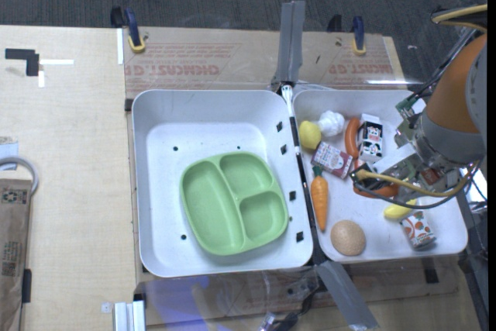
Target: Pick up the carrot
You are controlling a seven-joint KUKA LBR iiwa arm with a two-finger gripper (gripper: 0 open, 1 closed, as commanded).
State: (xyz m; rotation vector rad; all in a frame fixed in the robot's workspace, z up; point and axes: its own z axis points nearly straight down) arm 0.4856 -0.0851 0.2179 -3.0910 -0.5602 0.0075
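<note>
The carrot (318, 198) is orange with a small green top and lies lengthwise along the left wall of the right bin (387, 98), pointing toward the front. My gripper (404, 170) hangs low over the right half of that bin, well to the right of the carrot and apart from it. The wrist and cabling hide what lies directly under the gripper. Nothing shows between gripper and carrot except bare bin floor and a small red-and-white packet (332, 159).
The right bin also holds a yellow lemon (309, 134), a white lump (332, 122), an orange-red sausage (353, 136), a cow-print carton (372, 138), a brown egg-shaped thing (348, 237), a banana (399, 210) and a strawberry-print box (418, 229). A green divided plate (235, 201) sits in the left bin (155, 167).
</note>
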